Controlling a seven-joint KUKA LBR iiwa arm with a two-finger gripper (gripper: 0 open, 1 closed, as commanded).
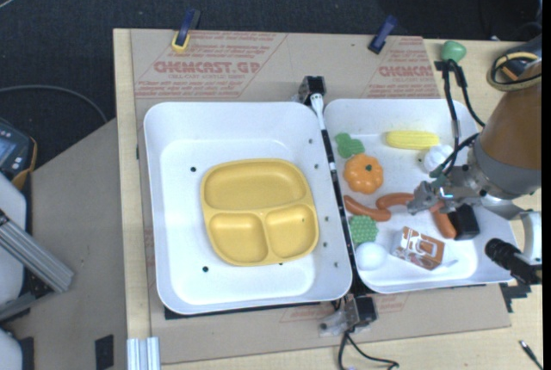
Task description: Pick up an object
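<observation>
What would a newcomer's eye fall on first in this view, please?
Probably the yellow divided tray, alone in the left bin. Next, the right bin with its jumble of toy food: an orange pumpkin, a corn cob, sausages. The gripper reaches over them from the right.

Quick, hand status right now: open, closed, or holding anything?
Hand: low in the right bin, by the sausages. Open or closed cannot be told from this view, and nothing can be seen held.
</observation>
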